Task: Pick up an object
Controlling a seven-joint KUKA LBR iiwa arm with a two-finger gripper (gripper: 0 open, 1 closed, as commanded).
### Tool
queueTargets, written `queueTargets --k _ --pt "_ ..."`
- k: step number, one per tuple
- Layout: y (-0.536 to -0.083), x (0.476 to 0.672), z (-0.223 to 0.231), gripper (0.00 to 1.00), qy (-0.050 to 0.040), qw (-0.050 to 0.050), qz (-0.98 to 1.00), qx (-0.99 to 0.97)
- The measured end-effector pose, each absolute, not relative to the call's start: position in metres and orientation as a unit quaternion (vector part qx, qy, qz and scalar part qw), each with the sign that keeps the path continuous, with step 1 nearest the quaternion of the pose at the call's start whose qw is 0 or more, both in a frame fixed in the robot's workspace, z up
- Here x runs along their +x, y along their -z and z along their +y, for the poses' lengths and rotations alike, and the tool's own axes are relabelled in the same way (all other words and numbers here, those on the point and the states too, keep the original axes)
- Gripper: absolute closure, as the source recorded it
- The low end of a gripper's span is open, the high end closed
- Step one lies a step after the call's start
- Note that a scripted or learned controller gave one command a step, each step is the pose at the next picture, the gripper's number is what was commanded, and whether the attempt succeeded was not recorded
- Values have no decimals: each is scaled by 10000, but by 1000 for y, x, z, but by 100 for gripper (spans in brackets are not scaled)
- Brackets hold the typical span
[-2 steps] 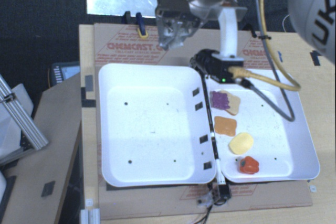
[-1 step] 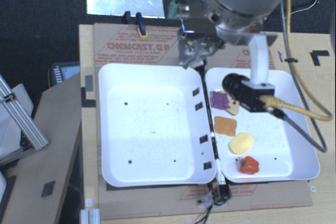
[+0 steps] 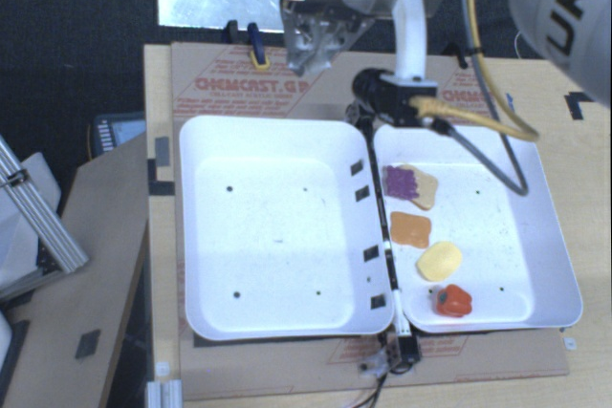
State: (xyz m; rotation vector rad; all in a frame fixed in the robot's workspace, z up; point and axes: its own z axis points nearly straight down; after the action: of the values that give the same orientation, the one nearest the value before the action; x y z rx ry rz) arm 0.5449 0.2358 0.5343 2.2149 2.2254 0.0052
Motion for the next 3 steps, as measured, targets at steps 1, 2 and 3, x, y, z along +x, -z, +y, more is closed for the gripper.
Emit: queueTargets --k 1,2,3 --pt "-536 484 165 100 -9 4 7059 7083" --pt "-534 550 220 100 -11 5 7092 7050" --pt "-535 502 235 100 -6 -5 7097 7045"
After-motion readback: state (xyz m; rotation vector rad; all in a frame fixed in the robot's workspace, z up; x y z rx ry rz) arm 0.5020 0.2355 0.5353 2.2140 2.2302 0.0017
